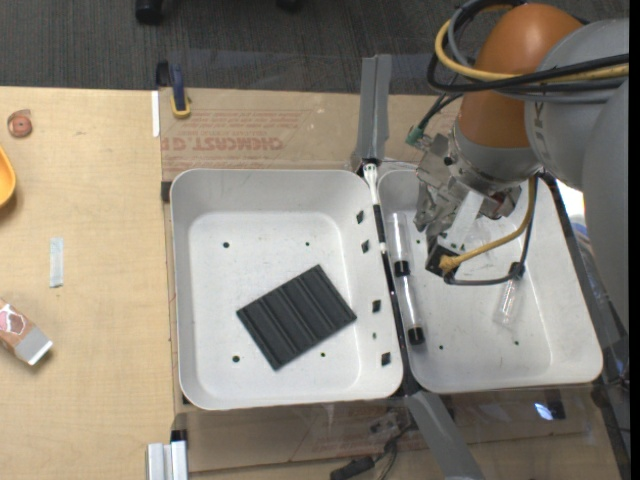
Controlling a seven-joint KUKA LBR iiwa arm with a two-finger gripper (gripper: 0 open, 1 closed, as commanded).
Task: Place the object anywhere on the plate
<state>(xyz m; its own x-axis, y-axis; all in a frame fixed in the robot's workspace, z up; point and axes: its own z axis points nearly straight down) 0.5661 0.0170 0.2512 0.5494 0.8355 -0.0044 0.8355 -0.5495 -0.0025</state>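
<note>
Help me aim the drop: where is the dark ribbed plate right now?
The dark ribbed plate lies flat and turned at an angle in the left bin, toward its lower middle, well left of the gripper.

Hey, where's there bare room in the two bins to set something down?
Left bin: bare floor all around the dark ribbed plate, widest along the far wall and the left side. Right bin: free near its front right corner, past the clear tube. Crowded: the right bin's left edge, with the long marker, and under the gripper.
</note>
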